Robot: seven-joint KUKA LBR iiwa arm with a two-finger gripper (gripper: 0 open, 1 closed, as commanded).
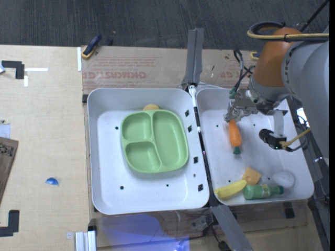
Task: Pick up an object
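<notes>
My gripper point(234, 115) hangs right at the top end of the carrot point(234, 134); whether my fingers are parted or closed I cannot tell. The carrot lies just below me, lengthwise away, so I should straddle its thick orange end squarely before squeezing. Farther off lie a banana point(230, 189) and green bottle point(261, 191); beyond, the green plate point(155, 140).

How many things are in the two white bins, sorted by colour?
Green: 2, the divided plate and the bottle
Orange: 3, the carrot, the wedge, and a piece peeking out behind the plate
Yellow: 1, the banana
White: 1, a roundish thing
Total: 7
</notes>
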